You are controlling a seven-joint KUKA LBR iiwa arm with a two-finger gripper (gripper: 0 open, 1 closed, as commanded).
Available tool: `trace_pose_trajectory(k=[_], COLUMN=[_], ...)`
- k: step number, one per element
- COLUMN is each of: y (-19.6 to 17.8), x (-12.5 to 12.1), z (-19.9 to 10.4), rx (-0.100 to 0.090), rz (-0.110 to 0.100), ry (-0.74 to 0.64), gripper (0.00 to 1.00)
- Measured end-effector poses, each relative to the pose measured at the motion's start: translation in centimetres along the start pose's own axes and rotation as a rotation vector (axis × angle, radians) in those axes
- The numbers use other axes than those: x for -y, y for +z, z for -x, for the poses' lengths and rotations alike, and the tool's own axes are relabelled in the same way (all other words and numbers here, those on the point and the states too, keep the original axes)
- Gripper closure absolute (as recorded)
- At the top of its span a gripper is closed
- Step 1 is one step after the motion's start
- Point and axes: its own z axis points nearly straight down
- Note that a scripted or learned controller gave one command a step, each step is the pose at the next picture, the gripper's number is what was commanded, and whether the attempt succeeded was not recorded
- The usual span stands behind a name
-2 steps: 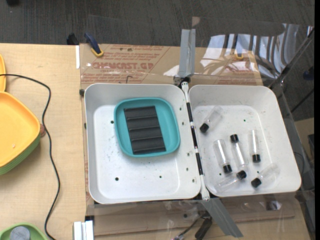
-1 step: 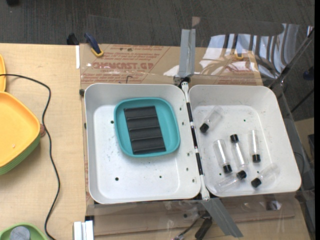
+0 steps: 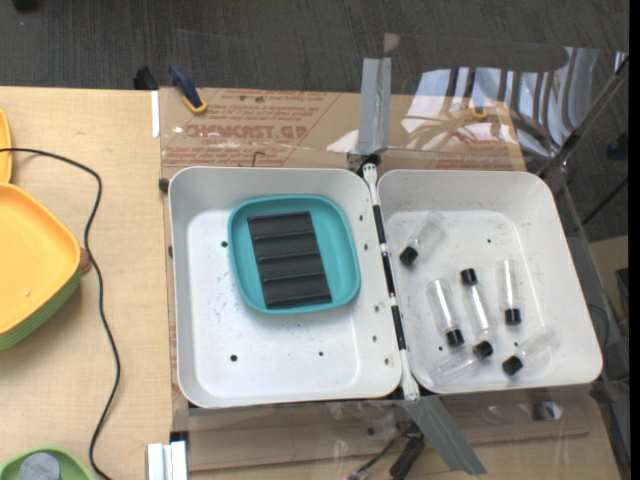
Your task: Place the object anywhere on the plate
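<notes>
While the plate (image 3: 294, 255), teal with a dark ribbed centre, lies bare in the left bin (image 3: 200, 298), every clear, black-capped vial (image 3: 445, 312) rests in the right bin (image 3: 560, 268), right of the plate. Judged from this, nothing has been placed; picking and placing both remain. Gripper state: cannot tell.
</notes>
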Motion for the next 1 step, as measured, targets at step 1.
trace_pose_trajectory(k=[1], y=[-0.03], x=[-0.07], z=[-0.36], rx=[-0.001], rz=[0.001], ry=[-0.001], gripper=[0.0])
